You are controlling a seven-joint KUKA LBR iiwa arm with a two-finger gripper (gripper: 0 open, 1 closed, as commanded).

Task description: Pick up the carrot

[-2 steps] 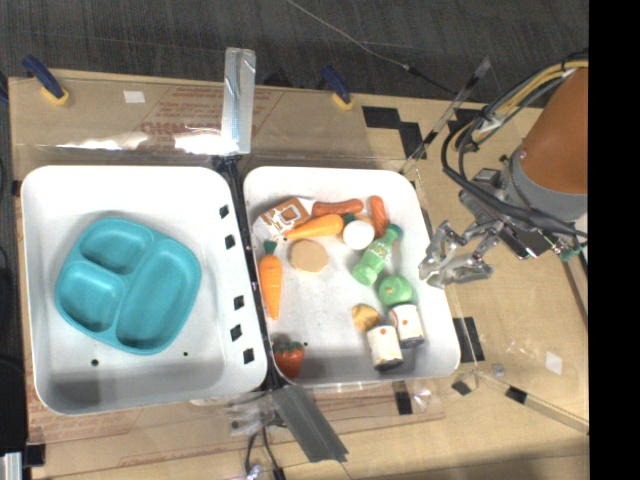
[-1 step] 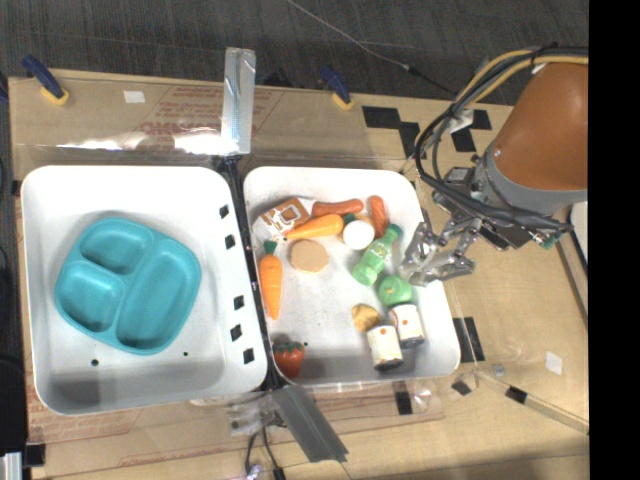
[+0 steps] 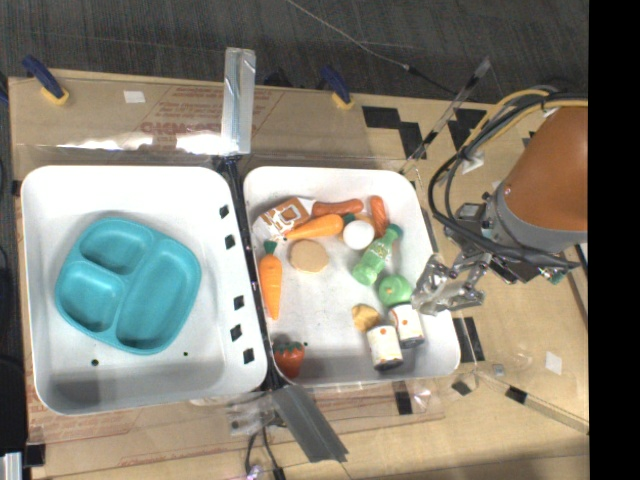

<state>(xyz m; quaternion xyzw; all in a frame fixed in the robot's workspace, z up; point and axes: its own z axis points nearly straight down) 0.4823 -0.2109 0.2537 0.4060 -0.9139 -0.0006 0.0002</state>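
camera view: the right white bin holds a heap of toy food. there are two carrots: one carrot lies along the bin's left wall, its green top toward the far side, apart from the rest; a second carrot lies slantwise near the far end, touching a white egg and a small brown-and-white carton. just beyond it lie a sausage and a smaller orange piece. a tan round cookie sits beside the first carrot. a green bottle and a green lump lie toward the right wall, two small cans at the near right, a strawberry at the near left corner. the gripper hangs over the bin's right rim, near the cans, with nothing between its fingers; whether they are spread or pressed together i cannot tell. the left white bin holds a teal divided plate.
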